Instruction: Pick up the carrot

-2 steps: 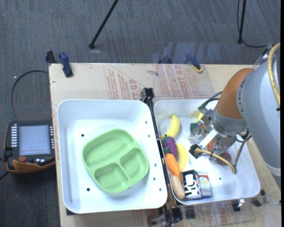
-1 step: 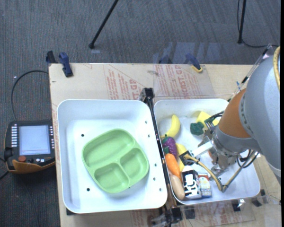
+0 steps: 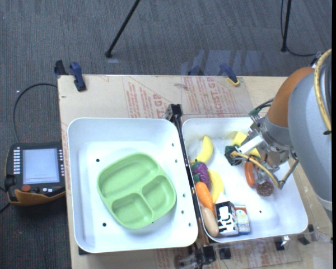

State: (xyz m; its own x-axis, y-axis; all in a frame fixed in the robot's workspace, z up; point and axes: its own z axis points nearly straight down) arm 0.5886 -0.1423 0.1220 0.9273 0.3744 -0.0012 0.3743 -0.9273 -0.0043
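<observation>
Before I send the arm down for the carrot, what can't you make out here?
- Pincer: wrist and cables crowd it in the camera view; fingers unreadable.
- Reddish item: partly under the pincer; identity unclear.
- Carrot: its left edge lies against the bin wall; clearance unclear.
- Box label: too small.

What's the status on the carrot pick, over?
Gripper low in right bin, away from carrot. Carrot lying by left wall, untouched. Grapes and banana crowd it.
</observation>
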